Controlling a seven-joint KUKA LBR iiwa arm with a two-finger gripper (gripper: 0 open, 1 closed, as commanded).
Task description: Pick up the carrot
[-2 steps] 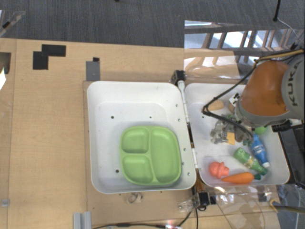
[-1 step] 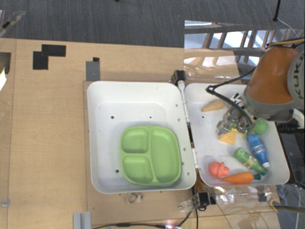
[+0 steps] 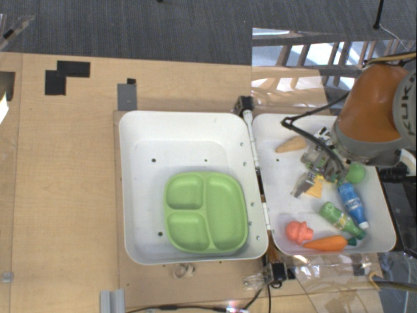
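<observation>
Carrot (image 3: 325,243) lies at about 6 o'clock from the gripper (image 3: 306,182), well apart, long axis running 3 to 9; gripper's opening cannot be told.

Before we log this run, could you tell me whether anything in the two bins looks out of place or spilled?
Nothing stands out. The green divided plate sits flat in the left bin; the carrot and other toys lie loose in the right bin, none spilled over its rim.

I see bright, even light, sharp focus, soft shadows, and glare on the far right panel (image 3: 306,51).
</observation>
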